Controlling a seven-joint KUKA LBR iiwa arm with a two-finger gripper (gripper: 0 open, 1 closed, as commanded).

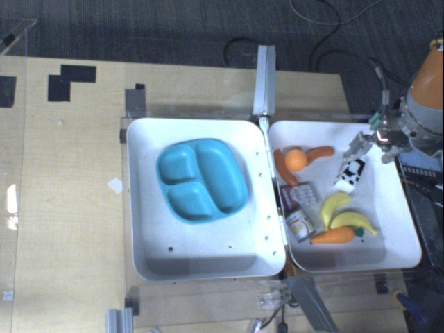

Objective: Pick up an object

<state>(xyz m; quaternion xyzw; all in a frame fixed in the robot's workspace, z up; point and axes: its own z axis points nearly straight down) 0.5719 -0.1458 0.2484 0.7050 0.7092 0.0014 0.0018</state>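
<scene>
Desk point(69, 207) pale wood, black tape marks at its far left; two white bins side by side on it. Left bin point(149, 255) carries a blue divided plate point(202, 179), three compartments, lying near the bin's middle, nothing on it. A metal rail point(266, 82) runs up from the seam between the bins. Right bin point(395, 248) holds the candidates: an orange ball point(295, 159) near the far left corner, resting against a long orange-red piece point(320, 154) that looks like a carrot or sausage; below these a crumpled foil packet point(300, 198) and a small can or jar point(298, 225) against the left wall; then two yellow bananas point(343, 212) touching each other, with a carrot point(333, 236) lying along their near side. A small black-and-white object point(350, 174), possibly a toy cow, sits between the ball and the right wall, apart from the bananas. Hand point(371, 141) hangs over the bin's far right part, just beside and above the black-and-white object; nothing seen between its fingers, and whether they are spread or closed cannot be told from this angle. Arm point(430, 96) with orange band enters at the right edge. Judged step: approach, no grasp made yet. Next move likely calls for centring over the black-and-white object, descending with the fingers straddling it, then closing; the piece is small and could tip or slip aside
</scene>
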